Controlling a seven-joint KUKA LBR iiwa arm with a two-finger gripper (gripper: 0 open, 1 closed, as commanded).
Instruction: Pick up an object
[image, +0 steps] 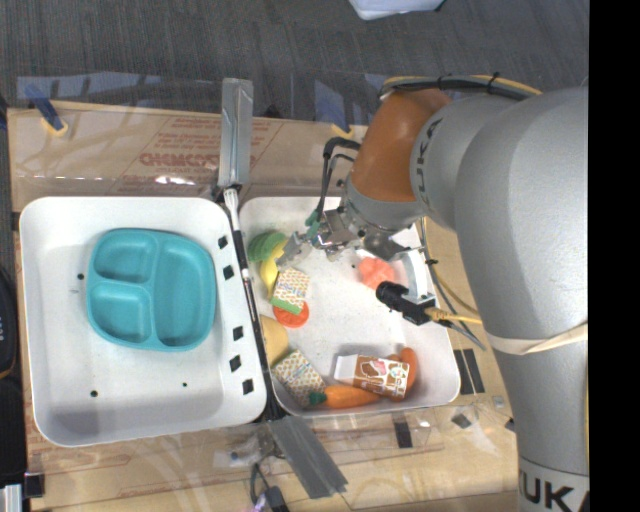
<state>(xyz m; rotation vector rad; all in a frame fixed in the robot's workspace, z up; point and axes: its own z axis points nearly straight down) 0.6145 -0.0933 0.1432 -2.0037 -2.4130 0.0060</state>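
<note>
The tool (318, 236) hangs low over the right bin (435, 345) near its back edge; whether it stands wide or narrow cannot be told. Just beside it lie a green-yellow fruit (265, 247) and a patterned packet (290, 288). A carrot (345, 397) rests by the front edge. The left bin (50, 330) holds a teal tray (150, 287).
</note>
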